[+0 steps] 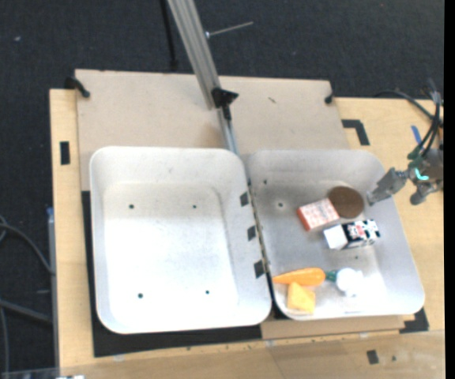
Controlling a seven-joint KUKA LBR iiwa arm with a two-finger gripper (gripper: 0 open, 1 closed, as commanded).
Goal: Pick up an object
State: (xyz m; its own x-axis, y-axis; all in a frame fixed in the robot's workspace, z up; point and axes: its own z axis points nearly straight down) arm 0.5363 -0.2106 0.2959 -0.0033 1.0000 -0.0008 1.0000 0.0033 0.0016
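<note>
— What sits on the left?

— A white bin (pixel 172 235), shallow, with a few dark dots on its floor. A metal post (pixel 200 50) slants up behind the seam between the two bins.

— And the right bin (pixel 291 176)?

— A pink-and-white box (pixel 317 214) lies near the middle, its print too small to read. Touching its right corner is a brown round disc (pixel 346 202). Just below is a white box with black and red marks (pixel 351 234), lettering illegible. Along the front wall lie an orange carrot (pixel 299 276), a yellow wedge (pixel 302 298) and a white piece with a teal end (pixel 346 279).

— The gripper (pixel 389 183)?

— At the bin's right rim, beside the disc, apart from every object. I cannot tell how its jaws stand. Cables (pixel 426 129) trail by the edge.
</note>
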